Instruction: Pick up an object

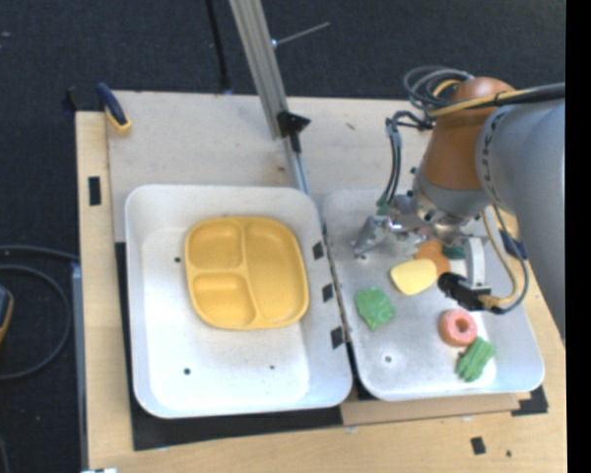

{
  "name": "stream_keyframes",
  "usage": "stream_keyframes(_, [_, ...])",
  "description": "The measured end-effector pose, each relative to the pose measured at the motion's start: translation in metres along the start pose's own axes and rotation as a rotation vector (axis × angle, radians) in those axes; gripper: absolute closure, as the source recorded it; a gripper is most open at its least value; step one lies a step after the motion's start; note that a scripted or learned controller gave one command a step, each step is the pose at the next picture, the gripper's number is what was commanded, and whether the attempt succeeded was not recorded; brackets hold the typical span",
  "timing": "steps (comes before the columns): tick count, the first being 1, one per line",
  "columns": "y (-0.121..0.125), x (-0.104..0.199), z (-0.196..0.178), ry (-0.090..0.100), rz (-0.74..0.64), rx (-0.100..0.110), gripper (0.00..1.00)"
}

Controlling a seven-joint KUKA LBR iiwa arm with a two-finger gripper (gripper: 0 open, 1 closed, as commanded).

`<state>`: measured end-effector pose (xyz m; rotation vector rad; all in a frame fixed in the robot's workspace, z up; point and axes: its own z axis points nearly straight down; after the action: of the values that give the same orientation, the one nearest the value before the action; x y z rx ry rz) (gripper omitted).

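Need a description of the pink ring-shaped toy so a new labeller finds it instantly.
Look at the right-hand bin, the one the arm reaches over. Near its front right corner lies the pink ring, just above a green toy and below the pale yellow piece. It is the sole pink item and has a hole in its middle.

A yellow divided tray lies in the left white bin.
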<state>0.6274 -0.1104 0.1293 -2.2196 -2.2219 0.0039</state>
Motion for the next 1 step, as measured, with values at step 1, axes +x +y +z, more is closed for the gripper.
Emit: stream_keyframes(1, [0.0016, -0.0015, -0.0144, -0.001, 0.003, -0.008, 1.00])
